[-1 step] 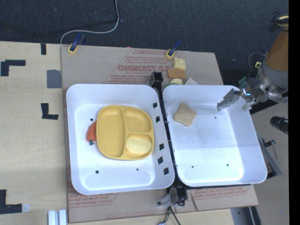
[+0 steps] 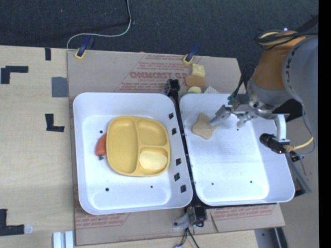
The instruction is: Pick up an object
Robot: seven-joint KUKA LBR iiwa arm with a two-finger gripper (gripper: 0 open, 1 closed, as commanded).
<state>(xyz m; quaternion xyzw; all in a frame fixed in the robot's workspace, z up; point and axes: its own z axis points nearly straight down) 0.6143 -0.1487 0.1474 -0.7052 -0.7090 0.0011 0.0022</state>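
Note:
A tan, bread-like piece (image 2: 203,126) lies in the right bin (image 2: 243,190), near its upper left corner. My gripper (image 2: 229,118) hangs just right of that piece, low over the bin floor. It is open, with one finger (image 2: 219,115) pointing toward the piece and nothing between the two. In the left bin (image 2: 88,190) rests a yellow divided plate (image 2: 135,138) with a pale yellow lump (image 2: 153,160) in its lower right compartment. An orange-red object (image 2: 100,145) peeks out from under the plate's left edge.
Behind the bins, on the cardboard, sit small tan and yellow blocks (image 2: 196,75) and a pale green item (image 2: 194,90). A black divider with clips (image 2: 178,138) runs between the bins. The arm's grey body and orange band (image 2: 279,61) fill the upper right.

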